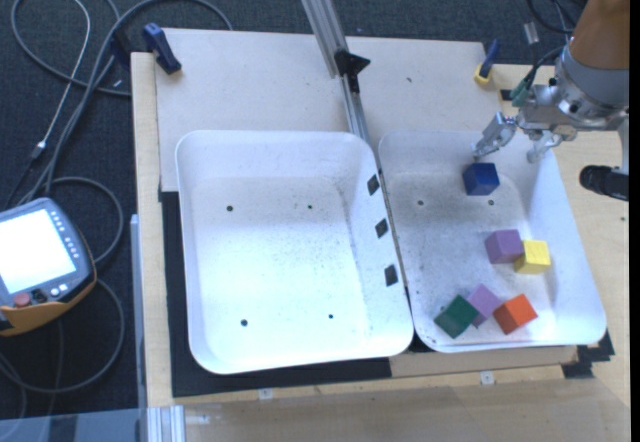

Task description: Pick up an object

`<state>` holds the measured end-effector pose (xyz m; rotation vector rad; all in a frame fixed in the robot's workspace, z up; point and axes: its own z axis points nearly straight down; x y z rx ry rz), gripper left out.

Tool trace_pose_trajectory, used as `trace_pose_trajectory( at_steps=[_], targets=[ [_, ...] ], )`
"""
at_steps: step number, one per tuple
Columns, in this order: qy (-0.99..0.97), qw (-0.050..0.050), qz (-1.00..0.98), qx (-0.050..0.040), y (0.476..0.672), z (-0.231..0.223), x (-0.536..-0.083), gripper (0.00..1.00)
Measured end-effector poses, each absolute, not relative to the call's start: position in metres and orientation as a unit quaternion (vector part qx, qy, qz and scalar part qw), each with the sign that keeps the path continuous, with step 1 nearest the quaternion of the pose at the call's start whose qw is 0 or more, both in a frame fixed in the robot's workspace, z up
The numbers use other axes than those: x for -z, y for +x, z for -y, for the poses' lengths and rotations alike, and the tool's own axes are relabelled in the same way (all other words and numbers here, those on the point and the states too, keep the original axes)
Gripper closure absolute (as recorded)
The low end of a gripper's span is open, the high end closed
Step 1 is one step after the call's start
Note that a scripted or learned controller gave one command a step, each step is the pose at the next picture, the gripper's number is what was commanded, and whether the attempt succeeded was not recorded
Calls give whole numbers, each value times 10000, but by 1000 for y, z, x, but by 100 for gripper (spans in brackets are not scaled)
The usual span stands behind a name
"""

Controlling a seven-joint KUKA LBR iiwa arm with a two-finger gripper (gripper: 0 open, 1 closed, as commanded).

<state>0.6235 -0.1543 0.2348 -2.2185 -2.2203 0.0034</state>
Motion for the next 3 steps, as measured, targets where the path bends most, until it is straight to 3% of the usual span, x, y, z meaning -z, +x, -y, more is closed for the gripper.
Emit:
trace_pose_trajectory(
  at_steps=[1, 2, 3],
  targets=[
    [-7071, 35, 7071, -26, 657, 189, -94, 0],
    [-7064, -3, 7078, -5, 660, 189, -112, 100],
    [-7054, 37, 7088, 0, 571, 106, -152, 100]
  ],
)
